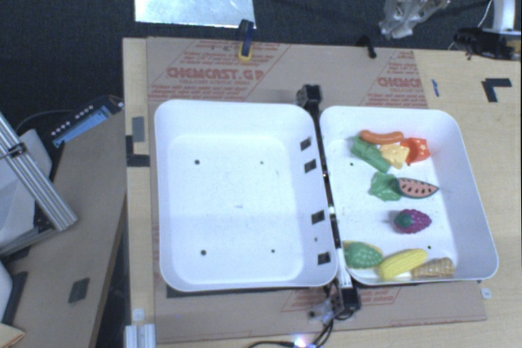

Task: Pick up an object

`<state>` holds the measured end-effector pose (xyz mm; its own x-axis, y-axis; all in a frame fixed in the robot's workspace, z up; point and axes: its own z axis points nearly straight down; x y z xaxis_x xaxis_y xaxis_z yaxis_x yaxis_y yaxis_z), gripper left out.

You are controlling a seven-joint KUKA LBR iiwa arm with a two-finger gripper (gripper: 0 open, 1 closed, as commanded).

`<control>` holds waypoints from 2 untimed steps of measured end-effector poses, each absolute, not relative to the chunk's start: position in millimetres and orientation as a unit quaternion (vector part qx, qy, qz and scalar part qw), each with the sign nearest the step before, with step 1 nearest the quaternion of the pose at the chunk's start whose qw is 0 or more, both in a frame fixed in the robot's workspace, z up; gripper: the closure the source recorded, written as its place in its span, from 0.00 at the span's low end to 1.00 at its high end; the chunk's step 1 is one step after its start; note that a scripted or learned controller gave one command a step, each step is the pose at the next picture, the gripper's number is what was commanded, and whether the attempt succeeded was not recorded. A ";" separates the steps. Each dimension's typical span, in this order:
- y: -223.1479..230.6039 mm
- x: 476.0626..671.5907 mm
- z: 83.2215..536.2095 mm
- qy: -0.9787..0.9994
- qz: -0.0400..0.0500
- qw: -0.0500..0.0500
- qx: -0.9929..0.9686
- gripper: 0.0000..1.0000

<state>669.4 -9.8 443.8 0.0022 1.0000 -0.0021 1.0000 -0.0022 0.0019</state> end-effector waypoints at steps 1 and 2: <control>-48.4 668.5 450.0 0.707 0.001 0.002 0.708 1.00; -75.0 668.5 463.3 0.707 0.001 0.002 0.707 1.00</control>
<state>668.5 -75.0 463.3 0.0010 1.0000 -0.0010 1.0000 -0.0010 0.0039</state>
